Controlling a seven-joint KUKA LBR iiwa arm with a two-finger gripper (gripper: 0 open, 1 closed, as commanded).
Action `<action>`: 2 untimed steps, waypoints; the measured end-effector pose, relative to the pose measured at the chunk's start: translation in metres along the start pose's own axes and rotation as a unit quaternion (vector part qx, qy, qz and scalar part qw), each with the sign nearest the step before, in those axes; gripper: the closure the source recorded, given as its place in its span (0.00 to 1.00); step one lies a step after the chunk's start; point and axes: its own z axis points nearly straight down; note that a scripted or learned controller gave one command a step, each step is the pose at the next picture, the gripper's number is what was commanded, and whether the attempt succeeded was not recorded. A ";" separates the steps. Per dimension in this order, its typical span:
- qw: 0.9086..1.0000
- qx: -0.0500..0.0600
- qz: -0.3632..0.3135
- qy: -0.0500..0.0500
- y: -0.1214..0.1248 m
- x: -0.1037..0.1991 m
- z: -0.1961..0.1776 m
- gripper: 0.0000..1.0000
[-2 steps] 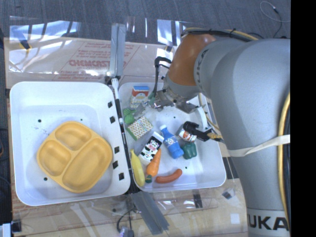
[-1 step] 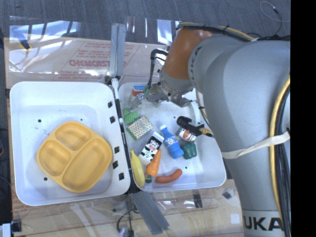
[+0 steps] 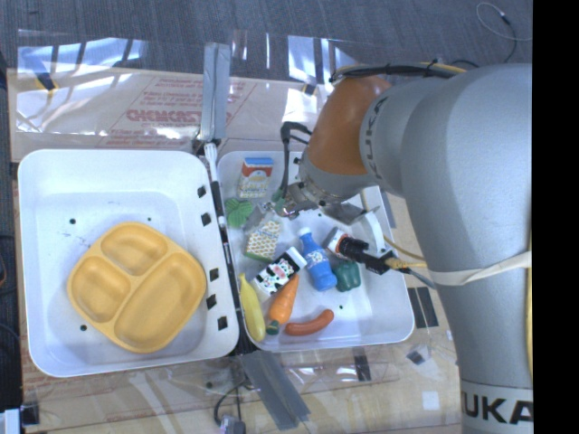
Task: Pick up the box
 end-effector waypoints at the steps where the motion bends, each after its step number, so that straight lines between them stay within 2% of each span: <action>1: 1.000 0.000 -0.002 0.000 0.001 0.001 -0.010 1.00; 2: 0.999 -0.001 -0.033 -0.001 0.017 -0.019 -0.073 1.00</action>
